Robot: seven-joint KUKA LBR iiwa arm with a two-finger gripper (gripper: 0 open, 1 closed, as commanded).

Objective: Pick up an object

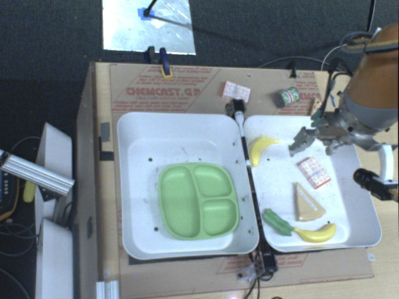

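Note:
The right bin holds several objects. A small yellow banana piece lies at its far left corner. A red-and-white packet sits mid-bin, with a tan sandwich wedge below it. Along the near edge lie a green pepper-like item and a yellow banana. My gripper hangs over the far part of this bin, just above the packet and to the right of the banana piece. Its fingers stand open with nothing between them.
The left bin carries a green divided plate. On the cardboard behind the bins sit a green can, a small paper card and a blue clamp. A black fixture juts in at the right bin's edge.

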